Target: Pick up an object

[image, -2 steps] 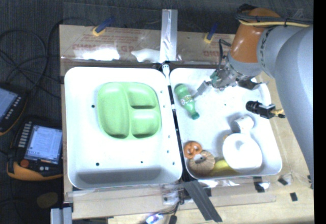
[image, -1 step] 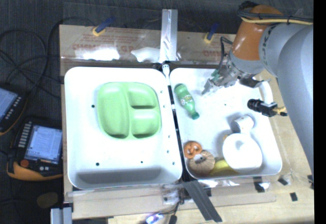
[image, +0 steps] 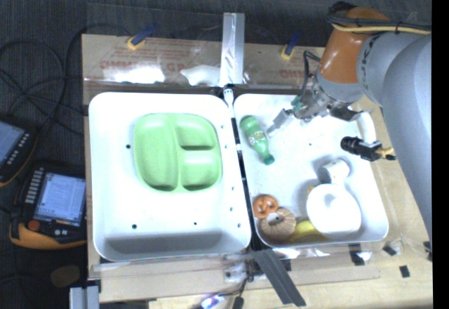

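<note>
In the right bin (image: 295, 100), a green bottle (image: 255, 137) lies on its side near the left wall. My gripper (image: 275, 123) hangs low just right of the bottle's upper end and reaches in from the grey arm with the orange band. It is close to the bottle, and nothing shows held in it. A white mug (image: 332, 206) sits at the bin's front right. An orange ring-shaped piece (image: 264, 205), a round brown piece (image: 278, 225) and a yellow piece (image: 306, 231) lie along the front edge.
The left bin (image: 112, 230) holds a green divided plate (image: 177, 150). A divider wall runs between the two bins. Bare white floor lies in the middle of the right bin, between the bottle and the mug.
</note>
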